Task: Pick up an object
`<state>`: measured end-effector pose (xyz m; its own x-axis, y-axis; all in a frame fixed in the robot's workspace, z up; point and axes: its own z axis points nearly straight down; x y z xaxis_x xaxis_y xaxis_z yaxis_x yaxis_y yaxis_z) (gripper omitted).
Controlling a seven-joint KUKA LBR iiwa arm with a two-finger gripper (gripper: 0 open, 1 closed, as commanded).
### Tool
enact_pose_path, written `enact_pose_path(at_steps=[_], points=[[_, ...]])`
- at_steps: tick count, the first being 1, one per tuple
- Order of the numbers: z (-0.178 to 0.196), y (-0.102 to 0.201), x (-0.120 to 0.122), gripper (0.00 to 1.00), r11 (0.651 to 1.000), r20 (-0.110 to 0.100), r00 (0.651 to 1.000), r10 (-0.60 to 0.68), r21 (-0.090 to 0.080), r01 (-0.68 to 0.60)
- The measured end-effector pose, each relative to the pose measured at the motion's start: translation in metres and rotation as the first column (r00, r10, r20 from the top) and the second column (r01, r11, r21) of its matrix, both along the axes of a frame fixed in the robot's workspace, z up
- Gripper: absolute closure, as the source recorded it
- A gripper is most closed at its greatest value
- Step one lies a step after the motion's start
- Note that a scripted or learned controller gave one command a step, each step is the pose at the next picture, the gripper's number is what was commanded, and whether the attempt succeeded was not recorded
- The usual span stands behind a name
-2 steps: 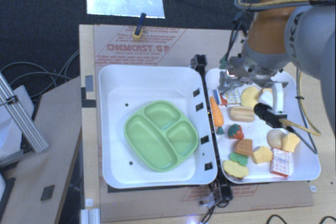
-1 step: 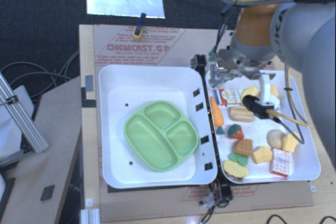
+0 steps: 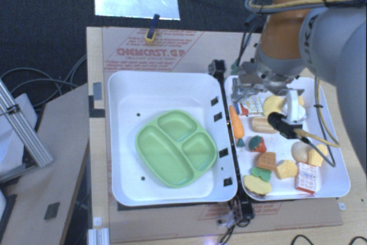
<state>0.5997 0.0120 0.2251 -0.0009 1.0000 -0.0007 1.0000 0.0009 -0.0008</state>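
The arm [image 3: 321,26] reaches in from the right and hangs over the right bin [image 3: 338,181], where the toy food is kept. Its gripper [image 3: 250,90] is low over the far left corner of this bin, just above a small white card [image 3: 253,106] and close to the carrot [image 3: 235,121], which lies along the left wall. How far the pincer is open cannot be told, because the wrist hides most of it, and nothing is seen held in it. The things to pick are all in this bin, crowded together: a yellow piece [image 3: 274,104], a bread roll [image 3: 264,124], a strawberry [image 3: 256,144], a waffle [image 3: 266,161], a cheese cube [image 3: 285,169], a red-and-white box [image 3: 307,177] and a yellow-green piece [image 3: 257,183] at the near edge. The left bin [image 3: 126,181] carries a green tray [image 3: 175,147] with three compartments, probably there as a place to put things down. The wrist seems to stand above the corner in order to come down on the card or the carrot. The wall and the neighbours so near could easily disturb a grasp there.
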Motion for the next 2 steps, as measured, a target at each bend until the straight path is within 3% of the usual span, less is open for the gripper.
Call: enact_pose_path(at_steps=[2], points=[[-0.008, 0.01, 0.015, 1.0, 1.0, 0.004, 1.0, 0.004, 0.001, -0.004]])
